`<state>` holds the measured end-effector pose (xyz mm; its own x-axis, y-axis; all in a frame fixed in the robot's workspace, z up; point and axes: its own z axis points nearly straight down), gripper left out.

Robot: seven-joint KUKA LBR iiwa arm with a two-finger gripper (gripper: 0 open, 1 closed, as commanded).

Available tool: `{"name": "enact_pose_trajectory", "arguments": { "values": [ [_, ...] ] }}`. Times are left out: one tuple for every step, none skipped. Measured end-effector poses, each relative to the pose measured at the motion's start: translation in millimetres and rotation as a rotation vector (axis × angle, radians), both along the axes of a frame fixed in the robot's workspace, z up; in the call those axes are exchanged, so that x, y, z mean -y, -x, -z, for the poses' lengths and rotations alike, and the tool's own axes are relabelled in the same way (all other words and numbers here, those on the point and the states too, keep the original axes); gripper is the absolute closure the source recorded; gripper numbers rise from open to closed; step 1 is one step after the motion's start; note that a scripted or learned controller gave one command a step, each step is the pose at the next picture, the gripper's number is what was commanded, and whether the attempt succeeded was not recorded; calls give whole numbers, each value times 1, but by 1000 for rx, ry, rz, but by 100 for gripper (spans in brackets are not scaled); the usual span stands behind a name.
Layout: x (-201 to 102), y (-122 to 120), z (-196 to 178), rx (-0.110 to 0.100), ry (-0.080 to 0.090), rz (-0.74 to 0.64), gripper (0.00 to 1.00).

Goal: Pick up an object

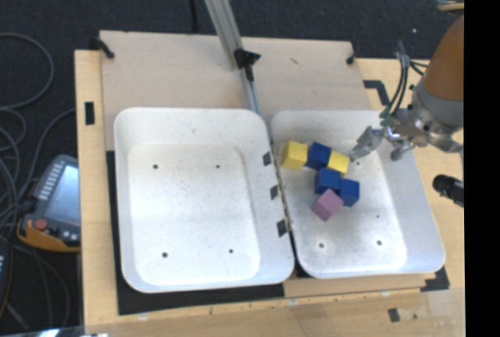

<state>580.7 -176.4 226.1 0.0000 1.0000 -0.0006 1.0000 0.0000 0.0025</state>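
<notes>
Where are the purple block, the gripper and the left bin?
purple block (327,205), camera view, its top face.
gripper (380,145), camera view, midway between fingertips.
left bin (125,124), camera view, its back-left rim.

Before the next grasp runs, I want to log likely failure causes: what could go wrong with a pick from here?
1. The blocks are packed tightly: the yellow block touches a blue block, so the gripper may catch two or push them apart.
2. The purple block sits tilted against a second blue block and may slip away.
3. The cluster lies near the right bin's inner wall, which may hinder a grasp on the far yellow block.
</notes>
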Motion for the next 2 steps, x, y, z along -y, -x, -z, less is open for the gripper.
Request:
{"name": "enact_pose_trajectory", "arguments": {
  "values": [
    [-39, -16, 131, 1, 3, -4, 0],
    [-79, -25, 129, -4, 0, -4, 0]
  ]
}}
